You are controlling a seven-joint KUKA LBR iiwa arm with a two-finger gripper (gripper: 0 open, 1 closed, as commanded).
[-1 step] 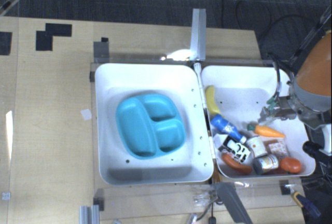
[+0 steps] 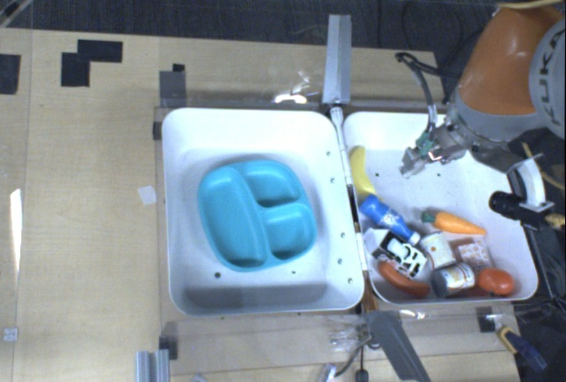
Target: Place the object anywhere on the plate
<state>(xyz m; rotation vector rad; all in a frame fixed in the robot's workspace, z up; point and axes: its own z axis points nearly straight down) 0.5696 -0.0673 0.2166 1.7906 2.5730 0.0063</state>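
Fingers (image 2: pixel 423 154) hung at twelve o'clock in right bin (image 2: pixel 522 283); opening impossible to tell, nothing seen held. Plate (image 2: pixel 256 214) lay in left bin. Banana (image 2: pixel 357 171), bottle (image 2: pixel 387 218), carrot (image 2: pixel 453 224) crowded together: likely a missed or doubled grab.

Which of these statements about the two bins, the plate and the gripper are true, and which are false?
1. The blue plate lies in the left bin. True.
2. A banana lies on the plate. False: it lies in the right bin, by the divider.
3. The carrot is in the right bin. True.
4. The gripper is above the left bin. False: it is above the right bin.
5. The plate has one compartment. False: it has three.
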